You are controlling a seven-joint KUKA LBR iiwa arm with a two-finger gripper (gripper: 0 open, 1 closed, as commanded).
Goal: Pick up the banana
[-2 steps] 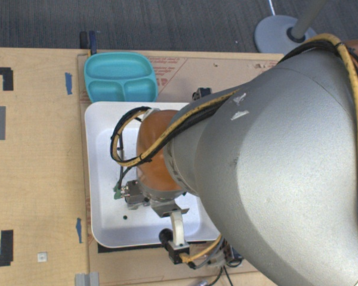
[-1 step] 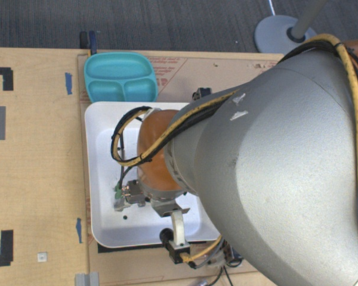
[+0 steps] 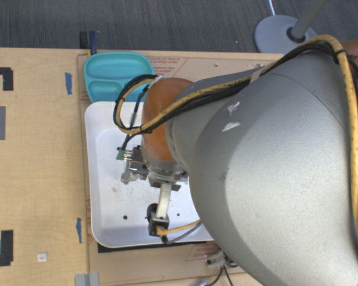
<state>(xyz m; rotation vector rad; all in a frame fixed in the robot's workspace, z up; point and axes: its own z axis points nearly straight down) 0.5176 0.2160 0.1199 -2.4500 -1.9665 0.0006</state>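
Observation:
My grey arm with its orange band (image 3: 161, 118) reaches in from the right and covers most of the bench. Its wrist hangs over the left white bin (image 3: 104, 159), and the gripper (image 3: 131, 173) sits low over the middle of the bin floor. The arm hides the bin's right part and whatever lies beneath the wrist. The bare floor left of the gripper carries only a small dark speck (image 3: 125, 218).
A teal two-compartment tray (image 3: 116, 73) stands just behind the bin's far edge. The tan bench (image 3: 36, 159) stretches to the left, with blue tape marks (image 3: 68, 82) and black outlines. A grey round stand base (image 3: 279, 33) sits on the floor beyond.

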